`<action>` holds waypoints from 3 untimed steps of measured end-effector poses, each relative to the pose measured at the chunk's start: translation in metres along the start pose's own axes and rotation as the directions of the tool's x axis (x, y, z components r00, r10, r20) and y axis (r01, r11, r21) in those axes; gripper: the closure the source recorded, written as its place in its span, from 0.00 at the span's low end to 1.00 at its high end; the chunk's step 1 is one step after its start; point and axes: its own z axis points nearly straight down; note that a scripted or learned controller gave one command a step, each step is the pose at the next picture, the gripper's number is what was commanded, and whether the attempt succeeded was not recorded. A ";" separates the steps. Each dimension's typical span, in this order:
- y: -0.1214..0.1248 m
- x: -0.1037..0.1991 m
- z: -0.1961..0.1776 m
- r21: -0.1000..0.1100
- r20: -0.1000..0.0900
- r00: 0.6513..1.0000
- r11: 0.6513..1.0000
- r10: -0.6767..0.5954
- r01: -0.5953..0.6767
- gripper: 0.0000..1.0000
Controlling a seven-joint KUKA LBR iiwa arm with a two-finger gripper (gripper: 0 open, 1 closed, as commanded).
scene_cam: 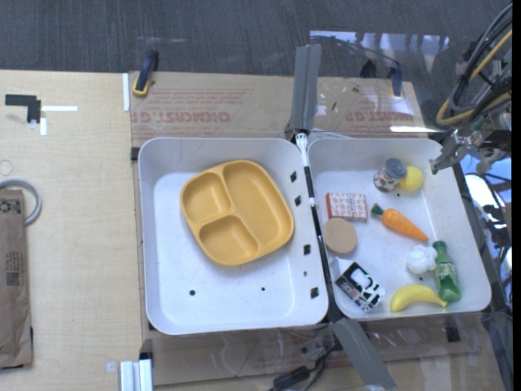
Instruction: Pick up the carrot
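Orange carrot point(400, 222) is lying in the right bin point(472, 243), middle-right of frame, between the pink box point(347, 206) and the white garlic point(421, 260). Gripper point(446, 160) is hanging at the bin's upper-right corner.

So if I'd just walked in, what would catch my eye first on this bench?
Probably the yellow divided plate, lying alone in the left bin. Next, the bright jumble in the right bin: an orange carrot near the middle, a banana at the near edge beside a green bottle, and a lemon toward the back. The arm's tool sits at that bin's far right corner.
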 end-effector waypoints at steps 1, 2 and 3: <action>0.020 0.019 -0.013 -0.001 0.002 0.975 0.975 -0.224 0.224 0.00; -0.014 0.025 0.155 0.000 0.000 0.966 0.966 -0.260 0.260 0.00; -0.014 0.024 0.146 -0.003 0.003 0.966 0.966 -0.257 0.257 1.00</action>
